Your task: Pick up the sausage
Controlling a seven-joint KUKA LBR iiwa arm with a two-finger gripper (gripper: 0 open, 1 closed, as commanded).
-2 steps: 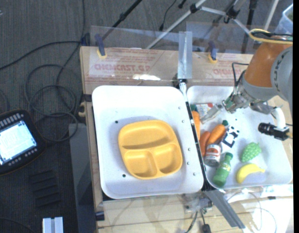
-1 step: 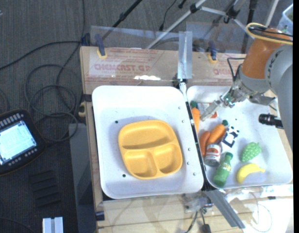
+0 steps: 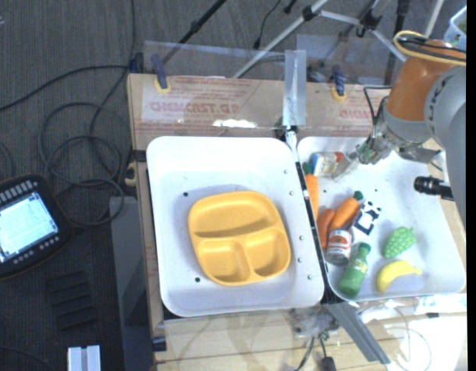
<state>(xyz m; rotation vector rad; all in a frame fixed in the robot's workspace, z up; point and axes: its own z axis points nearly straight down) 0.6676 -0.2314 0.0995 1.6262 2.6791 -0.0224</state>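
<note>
The gripper (image 3: 360, 157) hangs over the right bin's (image 3: 439, 273) far left corner; I cannot tell its finger state. The sausage (image 3: 324, 226), perhaps the reddish piece, hugs the left wall, awkward to reach.

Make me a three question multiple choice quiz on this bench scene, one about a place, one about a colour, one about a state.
1. Where is the yellow tray?
A. left bin
B. right bin
C. on the floor

2. What colour is the bottle?
A. blue
B. green
C. white

3. How does the carrot rest?
A. lying in the right bin
B. held in the air
C. on the tray

Key: 1 A, it sits in the left bin. 2 B, its body is green. 3 A, it lies in the right bin, apart from the gripper.
</note>
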